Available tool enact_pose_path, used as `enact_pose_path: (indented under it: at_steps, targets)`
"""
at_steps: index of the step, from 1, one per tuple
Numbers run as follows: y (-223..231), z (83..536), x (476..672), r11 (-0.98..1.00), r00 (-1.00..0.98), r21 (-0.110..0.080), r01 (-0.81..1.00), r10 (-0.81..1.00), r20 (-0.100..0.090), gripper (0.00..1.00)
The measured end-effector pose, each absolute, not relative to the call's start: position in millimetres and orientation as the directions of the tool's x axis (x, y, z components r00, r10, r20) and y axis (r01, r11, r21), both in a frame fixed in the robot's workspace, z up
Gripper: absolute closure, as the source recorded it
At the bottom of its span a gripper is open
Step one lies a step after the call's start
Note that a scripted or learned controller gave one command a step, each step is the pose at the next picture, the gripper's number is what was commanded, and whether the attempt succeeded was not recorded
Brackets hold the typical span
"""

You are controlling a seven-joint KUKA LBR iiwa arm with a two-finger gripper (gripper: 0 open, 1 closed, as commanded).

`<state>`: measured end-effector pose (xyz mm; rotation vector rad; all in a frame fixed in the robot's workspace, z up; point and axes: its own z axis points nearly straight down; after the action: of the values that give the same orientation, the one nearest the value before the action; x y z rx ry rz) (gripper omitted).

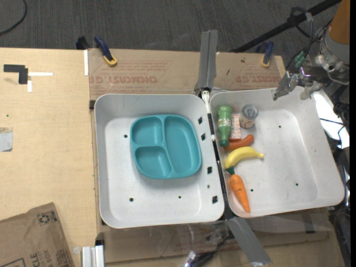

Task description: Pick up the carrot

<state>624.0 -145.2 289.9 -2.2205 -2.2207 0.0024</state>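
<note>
Camera view says nothing's done yet: carrot point(239, 192) lies untouched near the right bin's point(300, 202) front-left corner, while the claw point(295, 85) hangs empty, fingers apart, over its back edge.

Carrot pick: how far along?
Done: nothing visible. The carrot lies in the right bin near its front-left corner, just below the banana. In hand: the gripper is open over the bin's far rim, holding nothing. Left: move to the carrot, descend, grasp, lift.
</note>
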Motion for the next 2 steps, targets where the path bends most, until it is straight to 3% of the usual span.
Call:
enact_pose_path:
  at_steps: [1, 2]
  targets:
    - [-134.7, 166.0, 567.3, 0.042, -0.042, -0.003, 0.999, 0.999, 0.000, 0.00]
    - [-106.0, 103.1, 565.9, 0.087, -0.087, 0.023, 0.996, 0.996, -0.008, 0.00]
